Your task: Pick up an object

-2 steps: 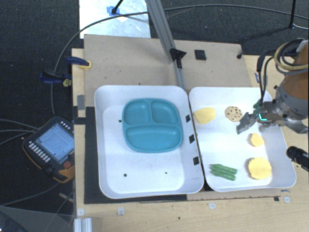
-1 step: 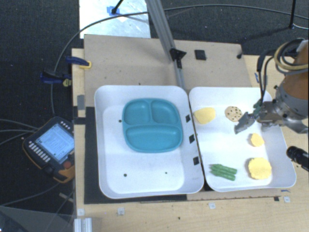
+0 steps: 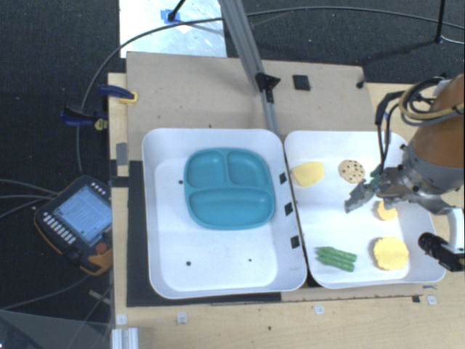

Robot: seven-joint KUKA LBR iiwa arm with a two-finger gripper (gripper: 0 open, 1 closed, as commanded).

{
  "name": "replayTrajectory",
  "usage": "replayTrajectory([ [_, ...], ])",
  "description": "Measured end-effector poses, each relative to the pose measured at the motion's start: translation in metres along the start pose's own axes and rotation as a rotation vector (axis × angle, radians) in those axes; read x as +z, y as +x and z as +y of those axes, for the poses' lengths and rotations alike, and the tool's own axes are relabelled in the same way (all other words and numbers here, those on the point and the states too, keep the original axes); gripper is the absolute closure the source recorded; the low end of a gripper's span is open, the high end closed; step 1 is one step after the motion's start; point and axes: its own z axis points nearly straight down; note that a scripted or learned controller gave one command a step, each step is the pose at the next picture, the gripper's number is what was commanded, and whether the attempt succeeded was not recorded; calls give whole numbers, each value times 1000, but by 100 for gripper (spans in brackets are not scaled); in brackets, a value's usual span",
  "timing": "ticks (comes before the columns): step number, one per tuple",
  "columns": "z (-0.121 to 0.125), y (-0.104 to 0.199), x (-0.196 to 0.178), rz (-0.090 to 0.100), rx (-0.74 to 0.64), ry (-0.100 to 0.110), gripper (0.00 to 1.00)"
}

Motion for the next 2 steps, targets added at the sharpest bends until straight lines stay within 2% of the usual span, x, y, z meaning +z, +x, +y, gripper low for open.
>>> replayTrajectory([
  [2,-11,1,95,1,1,1,0],
])
